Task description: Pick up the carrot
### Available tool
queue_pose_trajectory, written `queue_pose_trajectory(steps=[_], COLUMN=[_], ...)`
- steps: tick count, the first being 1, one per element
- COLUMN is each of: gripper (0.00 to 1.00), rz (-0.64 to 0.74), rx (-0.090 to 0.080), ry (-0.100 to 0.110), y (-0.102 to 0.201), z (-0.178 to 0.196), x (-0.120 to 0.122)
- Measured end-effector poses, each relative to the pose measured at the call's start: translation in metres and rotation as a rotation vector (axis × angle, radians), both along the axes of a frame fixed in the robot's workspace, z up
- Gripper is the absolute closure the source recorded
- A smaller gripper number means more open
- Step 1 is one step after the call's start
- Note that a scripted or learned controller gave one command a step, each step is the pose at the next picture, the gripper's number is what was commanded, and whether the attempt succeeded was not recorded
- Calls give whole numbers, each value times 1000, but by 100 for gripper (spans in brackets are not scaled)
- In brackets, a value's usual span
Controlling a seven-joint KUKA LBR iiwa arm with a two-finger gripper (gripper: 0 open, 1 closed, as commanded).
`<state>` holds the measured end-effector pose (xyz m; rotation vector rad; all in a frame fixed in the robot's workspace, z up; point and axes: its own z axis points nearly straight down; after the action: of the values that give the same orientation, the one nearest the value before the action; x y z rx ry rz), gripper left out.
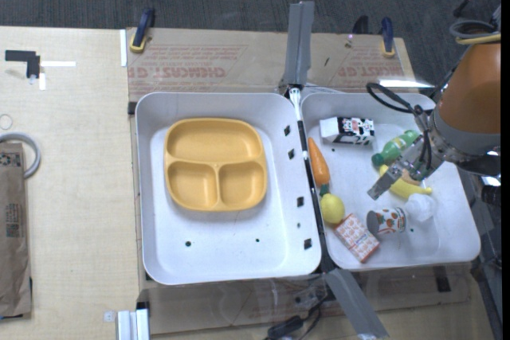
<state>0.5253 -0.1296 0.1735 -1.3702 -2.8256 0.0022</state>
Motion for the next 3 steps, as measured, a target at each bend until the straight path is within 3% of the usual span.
queue_pose_trajectory(steps=[1,2,3], gripper=[0,0,100], rz=[-125,-187,-189], rx=[0,1,1], ry=[0,0,-1], y=[-93,-92,-92], z=[-31,-62,-54], x=[-29,-38,-38])
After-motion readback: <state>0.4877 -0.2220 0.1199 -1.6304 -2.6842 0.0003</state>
